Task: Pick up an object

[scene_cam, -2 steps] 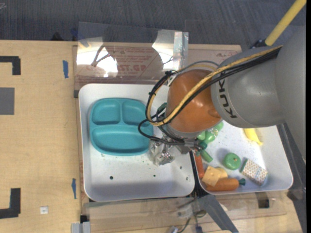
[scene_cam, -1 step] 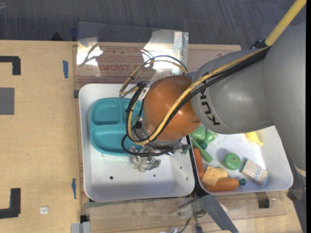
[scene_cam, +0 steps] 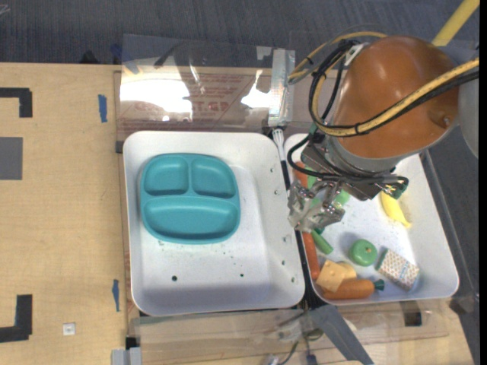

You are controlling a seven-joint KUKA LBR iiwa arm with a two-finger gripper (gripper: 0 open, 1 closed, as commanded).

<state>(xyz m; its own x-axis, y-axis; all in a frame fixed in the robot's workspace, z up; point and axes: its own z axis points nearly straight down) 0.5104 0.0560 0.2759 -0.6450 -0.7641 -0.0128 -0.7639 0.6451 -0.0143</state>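
My gripper (scene_cam: 314, 208) hangs over the left part of the right bin (scene_cam: 437, 242), below the orange band of the arm (scene_cam: 388, 90). Just under and around it lie a small green piece (scene_cam: 322, 242) and a long orange carrot (scene_cam: 310, 255) along the bin's left wall. Further toward the front are a yellow-tan chunk (scene_cam: 335, 274), a second carrot (scene_cam: 359, 287), a round green object (scene_cam: 363, 252) and a patterned block (scene_cam: 399, 269). A yellow piece (scene_cam: 395, 209) lies to the right of the gripper. The arm hides the back of this bin.
The left bin (scene_cam: 266, 280) holds a teal divided plate (scene_cam: 190, 198) in its back left half. A clear plastic sheet (scene_cam: 198, 90) lies behind the bins. Wooden bench top (scene_cam: 57, 204) extends to the left.
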